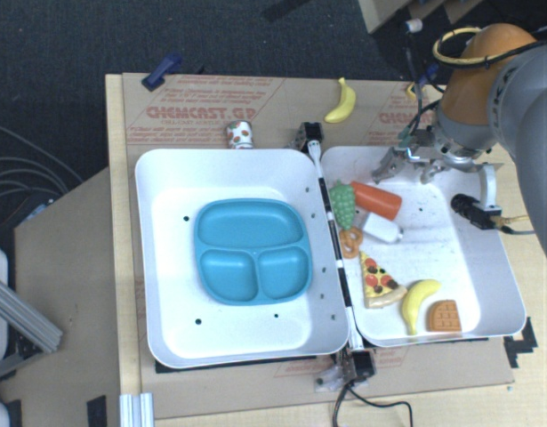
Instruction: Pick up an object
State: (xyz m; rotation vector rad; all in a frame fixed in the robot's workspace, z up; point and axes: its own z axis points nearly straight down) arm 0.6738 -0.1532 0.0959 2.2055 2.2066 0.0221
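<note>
End effector [406,160], fingers spread, hovers by the smooth orange carrot [376,199]; bumpy green grapes [343,204] crowd alongside.

Left bin [157,238]: blue divided tray [252,249], centred | bench behind bins: banana [341,103], small patterned cup [240,133], blue piece [161,72] at back left edge | floor left: grey cables [24,172]
</note>
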